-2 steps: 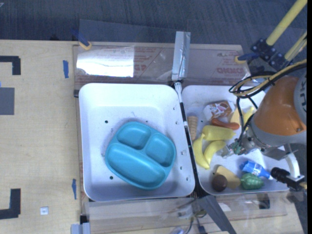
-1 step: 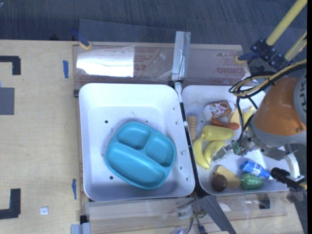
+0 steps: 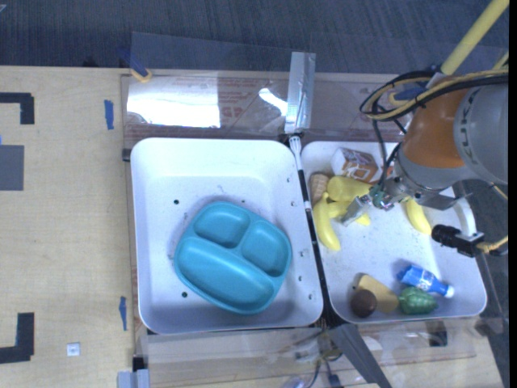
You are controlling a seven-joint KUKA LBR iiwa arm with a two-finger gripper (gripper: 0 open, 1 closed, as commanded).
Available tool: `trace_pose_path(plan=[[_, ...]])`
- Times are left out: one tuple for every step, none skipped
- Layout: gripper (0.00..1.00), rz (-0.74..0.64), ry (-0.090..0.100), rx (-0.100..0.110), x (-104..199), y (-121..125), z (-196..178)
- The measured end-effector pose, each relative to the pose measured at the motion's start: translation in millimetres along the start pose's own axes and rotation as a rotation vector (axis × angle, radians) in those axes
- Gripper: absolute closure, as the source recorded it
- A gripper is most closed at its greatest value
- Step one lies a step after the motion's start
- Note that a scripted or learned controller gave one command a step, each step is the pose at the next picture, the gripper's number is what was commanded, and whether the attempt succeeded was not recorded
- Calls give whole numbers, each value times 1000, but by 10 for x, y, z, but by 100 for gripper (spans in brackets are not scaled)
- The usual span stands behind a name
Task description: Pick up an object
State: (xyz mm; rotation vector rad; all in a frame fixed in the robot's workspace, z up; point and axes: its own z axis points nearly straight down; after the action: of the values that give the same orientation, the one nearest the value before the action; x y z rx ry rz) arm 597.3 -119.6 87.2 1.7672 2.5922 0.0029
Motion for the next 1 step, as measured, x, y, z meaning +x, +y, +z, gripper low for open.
trace_pose_path(plan=[[100, -2, -2, -3, -1, 14, -118]])
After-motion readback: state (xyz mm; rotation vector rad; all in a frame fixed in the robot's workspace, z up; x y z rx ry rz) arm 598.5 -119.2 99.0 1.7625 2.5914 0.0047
